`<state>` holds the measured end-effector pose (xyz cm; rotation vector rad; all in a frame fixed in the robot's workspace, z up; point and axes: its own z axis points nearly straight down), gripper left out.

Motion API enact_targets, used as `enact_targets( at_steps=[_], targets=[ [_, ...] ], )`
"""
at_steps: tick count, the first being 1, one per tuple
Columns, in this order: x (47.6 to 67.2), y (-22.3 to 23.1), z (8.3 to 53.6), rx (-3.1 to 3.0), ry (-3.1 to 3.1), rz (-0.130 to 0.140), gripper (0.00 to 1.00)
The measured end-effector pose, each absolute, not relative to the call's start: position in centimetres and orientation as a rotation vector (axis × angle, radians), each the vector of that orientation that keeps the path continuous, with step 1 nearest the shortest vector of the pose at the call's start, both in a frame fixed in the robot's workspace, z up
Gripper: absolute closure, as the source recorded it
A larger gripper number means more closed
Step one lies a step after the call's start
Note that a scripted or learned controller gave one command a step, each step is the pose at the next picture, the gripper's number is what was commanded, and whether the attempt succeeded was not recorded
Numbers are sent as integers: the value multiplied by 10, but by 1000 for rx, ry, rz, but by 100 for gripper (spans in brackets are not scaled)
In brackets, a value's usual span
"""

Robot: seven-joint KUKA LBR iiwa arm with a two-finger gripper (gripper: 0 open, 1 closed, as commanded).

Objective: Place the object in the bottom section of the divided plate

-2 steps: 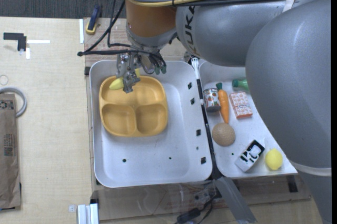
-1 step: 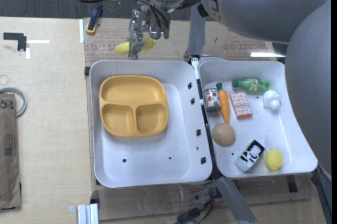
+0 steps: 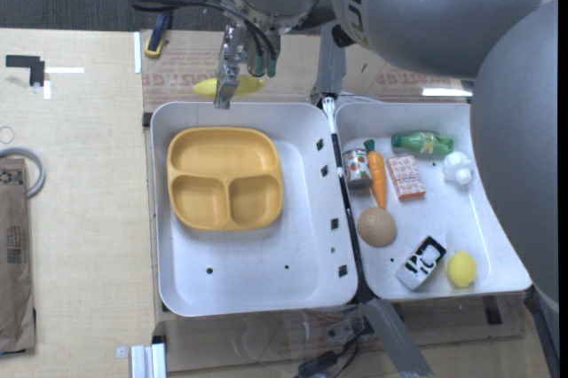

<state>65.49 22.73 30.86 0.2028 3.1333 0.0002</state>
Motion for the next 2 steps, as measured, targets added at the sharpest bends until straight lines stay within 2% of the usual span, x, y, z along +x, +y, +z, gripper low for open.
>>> enact_targets(
  at_steps=[1,2],
  targets=[
    [656,227,318,204,3129,2,100],
    [648,228,222,100,3138,0,100]
  ],
)
